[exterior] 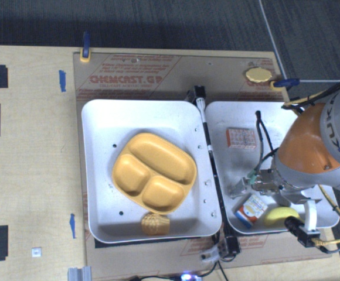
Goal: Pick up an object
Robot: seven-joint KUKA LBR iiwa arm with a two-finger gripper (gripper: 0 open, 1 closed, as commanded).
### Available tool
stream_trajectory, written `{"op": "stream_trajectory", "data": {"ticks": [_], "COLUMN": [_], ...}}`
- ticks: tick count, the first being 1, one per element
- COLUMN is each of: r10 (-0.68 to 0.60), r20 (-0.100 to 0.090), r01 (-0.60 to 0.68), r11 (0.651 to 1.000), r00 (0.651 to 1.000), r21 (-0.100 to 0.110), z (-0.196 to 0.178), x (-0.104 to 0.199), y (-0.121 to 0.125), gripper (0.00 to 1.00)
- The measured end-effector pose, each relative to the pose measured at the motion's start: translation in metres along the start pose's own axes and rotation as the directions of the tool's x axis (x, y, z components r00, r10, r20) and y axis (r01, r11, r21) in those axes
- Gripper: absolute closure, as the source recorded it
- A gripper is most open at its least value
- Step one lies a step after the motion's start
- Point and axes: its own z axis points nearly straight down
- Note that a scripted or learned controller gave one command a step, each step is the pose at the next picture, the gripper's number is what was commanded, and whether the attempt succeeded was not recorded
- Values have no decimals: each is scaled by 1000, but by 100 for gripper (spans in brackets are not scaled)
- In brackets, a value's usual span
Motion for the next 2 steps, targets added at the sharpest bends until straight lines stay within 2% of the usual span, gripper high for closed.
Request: {"op": "stream_trajectory", "data": {"ticks": [2], "r10": [-1], "r20": [0], "r01": [1], "r11": [1000], "r00": [1000], "r21": [0], "z": [0], "x": [0], "y": [0], "gripper": [0]}}
